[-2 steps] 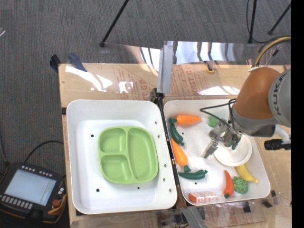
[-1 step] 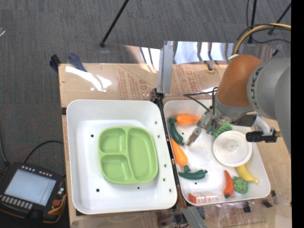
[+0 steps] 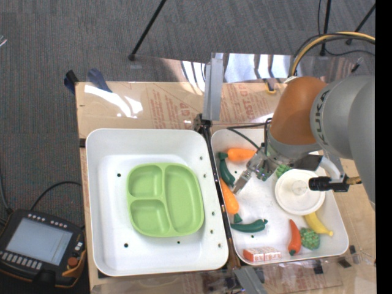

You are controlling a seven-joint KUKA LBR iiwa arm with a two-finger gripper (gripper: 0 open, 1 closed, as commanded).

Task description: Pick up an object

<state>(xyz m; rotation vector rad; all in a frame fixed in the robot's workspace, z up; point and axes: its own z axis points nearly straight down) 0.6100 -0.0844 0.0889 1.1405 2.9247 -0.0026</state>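
In right bin (image 3: 340, 234), claw (image 3: 240, 183) near left wall; grip state unclear.

Grey arm (image 3: 346, 115) with dark KUKA lettering, rounded orange band (image 3: 294, 112) above wrist, black and yellow cables (image 3: 324, 41) looping overhead, slim metal gripper (image 3: 239, 185).

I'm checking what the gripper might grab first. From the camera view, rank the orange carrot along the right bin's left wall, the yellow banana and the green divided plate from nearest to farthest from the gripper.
1. Orange carrot: just below-left of the gripper, at the right bin's left wall.
2. Yellow banana: lower right of the same bin.
3. Green divided plate: left bin.
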